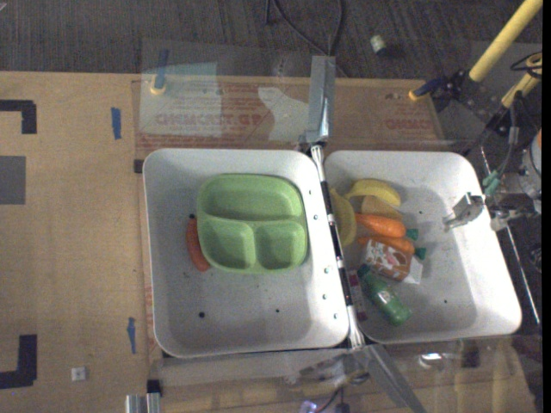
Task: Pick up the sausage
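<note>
The sausage (197, 244) is a short reddish-orange link lying on the floor of the left bin (250, 317). It rests against the left edge of a green divided plate (252, 223), which hides part of it. My gripper (462, 211) hangs over the right side of the right bin (465, 299), far to the right of the sausage. Nothing shows in it.
The right bin holds two bananas (372, 191), two carrots (381, 225), a juice carton (389, 261) and a green bottle (385, 301). A metal divider (331, 231) runs between the bins. Yellow-handled tools (508, 33) lie beyond the far right corner.
</note>
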`<state>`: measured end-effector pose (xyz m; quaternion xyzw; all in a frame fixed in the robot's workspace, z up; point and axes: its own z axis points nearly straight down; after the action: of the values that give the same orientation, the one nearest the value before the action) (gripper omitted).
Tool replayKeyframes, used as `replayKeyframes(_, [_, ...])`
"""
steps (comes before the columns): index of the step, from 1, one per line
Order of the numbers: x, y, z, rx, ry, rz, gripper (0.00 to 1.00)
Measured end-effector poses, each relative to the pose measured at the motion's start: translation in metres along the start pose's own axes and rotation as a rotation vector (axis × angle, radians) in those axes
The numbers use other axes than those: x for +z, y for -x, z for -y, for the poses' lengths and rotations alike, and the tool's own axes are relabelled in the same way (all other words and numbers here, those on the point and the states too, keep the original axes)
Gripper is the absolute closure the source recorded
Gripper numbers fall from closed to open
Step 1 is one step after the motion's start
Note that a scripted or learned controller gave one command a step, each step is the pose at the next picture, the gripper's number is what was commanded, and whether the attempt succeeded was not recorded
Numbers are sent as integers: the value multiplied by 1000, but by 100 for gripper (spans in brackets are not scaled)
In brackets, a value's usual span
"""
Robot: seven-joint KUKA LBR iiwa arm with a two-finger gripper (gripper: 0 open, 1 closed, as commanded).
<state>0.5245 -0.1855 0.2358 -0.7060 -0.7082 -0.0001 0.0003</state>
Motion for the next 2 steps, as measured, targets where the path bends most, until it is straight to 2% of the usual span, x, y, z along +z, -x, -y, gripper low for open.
replayKeyframes(1, [127, -32, -9, 138, 24, 5, 0])
replayKeyframes(2, [144, -16, -127, 286, -3, 5, 0])
